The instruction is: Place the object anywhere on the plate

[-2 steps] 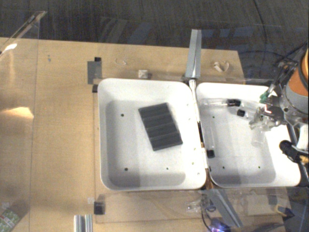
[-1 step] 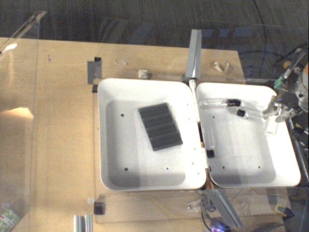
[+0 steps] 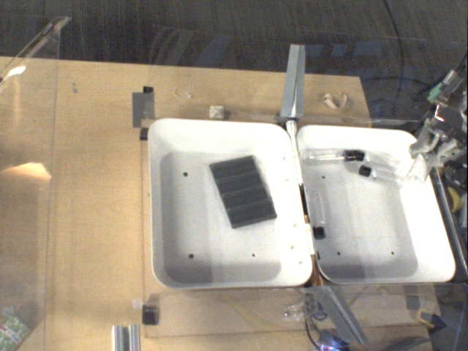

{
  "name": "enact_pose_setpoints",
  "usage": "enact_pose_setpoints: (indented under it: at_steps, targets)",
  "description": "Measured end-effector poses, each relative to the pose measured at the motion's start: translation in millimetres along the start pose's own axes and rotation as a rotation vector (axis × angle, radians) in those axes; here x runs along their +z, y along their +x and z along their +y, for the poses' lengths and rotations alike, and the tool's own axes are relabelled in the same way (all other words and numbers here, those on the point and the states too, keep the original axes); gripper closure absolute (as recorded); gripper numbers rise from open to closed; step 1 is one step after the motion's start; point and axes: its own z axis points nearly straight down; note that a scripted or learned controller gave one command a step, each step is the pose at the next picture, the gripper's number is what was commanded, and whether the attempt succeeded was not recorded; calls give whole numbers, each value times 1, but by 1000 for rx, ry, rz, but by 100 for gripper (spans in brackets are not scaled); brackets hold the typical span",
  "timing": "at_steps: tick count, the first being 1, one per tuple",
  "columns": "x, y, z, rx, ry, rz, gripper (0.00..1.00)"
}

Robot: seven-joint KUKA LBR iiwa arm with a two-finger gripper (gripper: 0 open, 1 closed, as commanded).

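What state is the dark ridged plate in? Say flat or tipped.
Flat. The dark ridged plate lies face up on the floor of the left bin, turned askew to its walls, with no edge visibly raised.

A dark grey ribbed plate (image 3: 243, 191) is lying in a white bin (image 3: 168, 218); the bench (image 3: 80, 225) is showing tan.

Dark ribbed plate (image 3: 243, 191) – flat, askew – in left bin (image 3: 164, 218).
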Motion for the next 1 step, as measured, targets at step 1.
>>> enact_pose_setpoints:
  at_steps: [1]
  targets:
    - [-43, 2, 5, 332, 2, -1, 100]
